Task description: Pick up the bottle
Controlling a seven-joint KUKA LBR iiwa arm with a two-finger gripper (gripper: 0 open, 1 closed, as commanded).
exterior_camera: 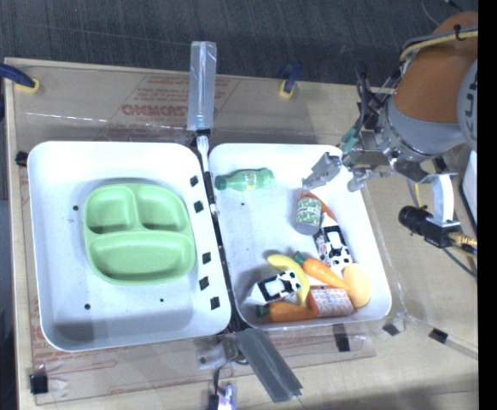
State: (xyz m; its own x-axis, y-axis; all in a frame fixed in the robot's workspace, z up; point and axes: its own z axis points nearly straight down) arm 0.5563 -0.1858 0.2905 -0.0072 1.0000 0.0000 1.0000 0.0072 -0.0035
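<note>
A small green bottle point(244, 179) lies on its side at the back left of the right bin point(257, 229), close to the divider. My gripper point(324, 170) hangs over the back right of that bin, well to the right of the bottle and apart from it. Its fingers stand open with nothing between them. Just below the gripper lies a small can point(308, 213).
The left bin point(52, 229) holds a green divided plate point(137, 231). The right bin's front part is crowded with a banana point(287, 267), carrots point(325, 272), a cow-patterned carton point(334, 246), an orange-red box point(330, 301) and a yellow fruit point(358, 285).
</note>
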